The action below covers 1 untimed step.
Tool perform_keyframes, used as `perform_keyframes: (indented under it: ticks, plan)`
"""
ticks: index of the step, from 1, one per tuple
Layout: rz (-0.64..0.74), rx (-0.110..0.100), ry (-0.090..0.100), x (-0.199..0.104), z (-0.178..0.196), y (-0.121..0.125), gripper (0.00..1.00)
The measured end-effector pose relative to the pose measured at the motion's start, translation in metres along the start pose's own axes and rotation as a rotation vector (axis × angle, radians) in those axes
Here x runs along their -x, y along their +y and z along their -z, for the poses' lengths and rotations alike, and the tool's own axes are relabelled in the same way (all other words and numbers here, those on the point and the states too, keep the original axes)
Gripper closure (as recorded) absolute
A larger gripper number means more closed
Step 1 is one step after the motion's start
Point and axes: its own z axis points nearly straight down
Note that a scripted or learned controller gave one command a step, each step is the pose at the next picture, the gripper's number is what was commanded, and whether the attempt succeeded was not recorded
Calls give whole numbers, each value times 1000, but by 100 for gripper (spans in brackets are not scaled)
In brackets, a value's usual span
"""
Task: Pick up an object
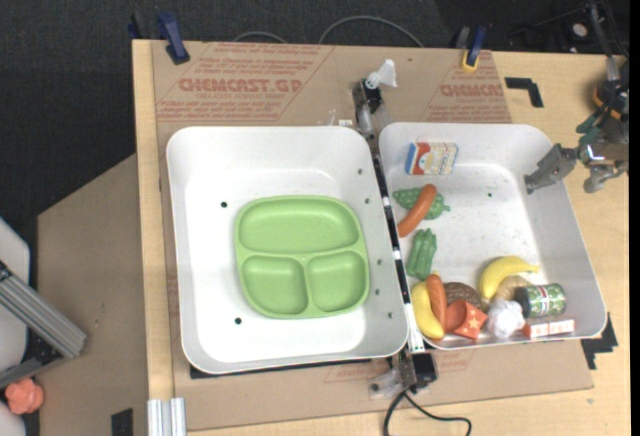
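The right bin (560, 224) holds several toy foods. A small white, red and blue carton (431, 158) lies near its back wall. An orange carrot (417, 209) rests on a green leafy piece, and a green vegetable (422, 252) is just in front of it. At the front lie a yellow banana (506, 272), a green-labelled can (541, 301), a second yellow piece (427, 311) and red and white bits. My gripper (572, 172) hangs over the bin's right rim, open, with nothing between its fingers, well apart from the foods.
The left bin (200, 224) holds a green divided plate (300, 256). A black divider strip (390, 234) runs between the bins. Blue clamps (174, 36) grip the board's back edge. An orange lump (22, 394) lies off the bench at lower left.
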Motion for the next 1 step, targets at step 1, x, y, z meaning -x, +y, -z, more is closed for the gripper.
perform_keyframes:
  ticks: [1]
  plan:
    - [0,-14,7,-29,-97,-55,0]
